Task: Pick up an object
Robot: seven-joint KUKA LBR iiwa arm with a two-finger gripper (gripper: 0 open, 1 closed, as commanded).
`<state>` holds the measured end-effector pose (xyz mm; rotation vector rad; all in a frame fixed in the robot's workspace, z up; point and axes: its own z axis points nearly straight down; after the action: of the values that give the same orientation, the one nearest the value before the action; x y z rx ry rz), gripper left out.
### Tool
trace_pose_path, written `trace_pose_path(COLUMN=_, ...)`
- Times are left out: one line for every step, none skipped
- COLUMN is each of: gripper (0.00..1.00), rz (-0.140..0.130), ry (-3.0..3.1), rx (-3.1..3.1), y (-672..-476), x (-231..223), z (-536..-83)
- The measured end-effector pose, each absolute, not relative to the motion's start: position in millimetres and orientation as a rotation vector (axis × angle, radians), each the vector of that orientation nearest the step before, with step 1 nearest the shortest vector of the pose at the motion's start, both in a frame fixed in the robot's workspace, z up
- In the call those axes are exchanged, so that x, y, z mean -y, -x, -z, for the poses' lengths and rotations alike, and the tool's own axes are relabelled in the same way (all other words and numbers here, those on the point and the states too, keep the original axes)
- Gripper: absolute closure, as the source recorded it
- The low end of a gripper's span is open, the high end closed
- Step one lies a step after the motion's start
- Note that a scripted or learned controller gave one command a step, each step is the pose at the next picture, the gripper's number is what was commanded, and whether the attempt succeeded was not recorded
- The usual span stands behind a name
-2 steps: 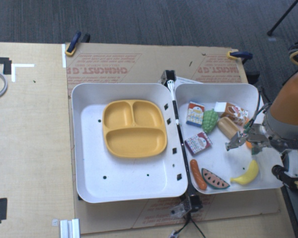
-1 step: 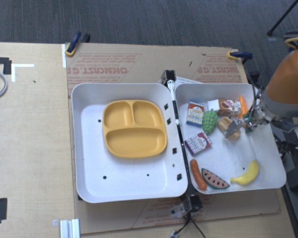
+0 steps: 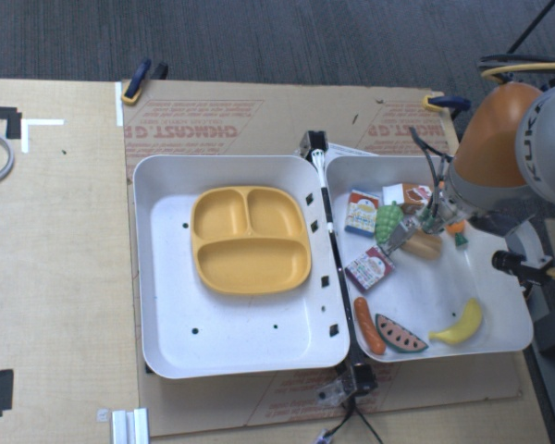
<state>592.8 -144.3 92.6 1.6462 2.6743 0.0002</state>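
Reaching into the upper part of the right bin, the gripper hangs low over a cluster of toy food; whether it is spread or closed I cannot tell, since the metal tip blurs against the pieces beneath. Right at that tip sit a green leafy toy at about 11 o'clock and a tan bread-like piece at 3 o'clock, both seemingly touching it. These look like light, rigid plastic, smooth and likely to slip, so a grip across the narrow middle seems wisest. Farther out, a small carton lies at 10 o'clock and another small carton at 7 o'clock. Well apart at 5 o'clock lie a banana, a watermelon slice and a sausage. At 9 o'clock, the left bin bears a yellow divided plate.
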Motion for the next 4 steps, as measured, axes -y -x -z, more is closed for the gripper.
trace_pose_path(gripper=0.0, rz=0.0, ry=-1.8, rx=-2.572, y=-653.2, x=191, z=-199)
trace_pose_path(gripper=0.0, rz=0.0, ry=-1.71, rx=-2.633, y=-634.0, x=204, z=-99)
trace_pose_path(gripper=0.0, rz=0.0, ry=-1.549, rx=-2.731, y=-613.4, x=168, z=-93)
trace_pose_path(gripper=1.0, rz=0.0, ry=-1.551, rx=-2.727, y=-614.0, x=169, z=-103)
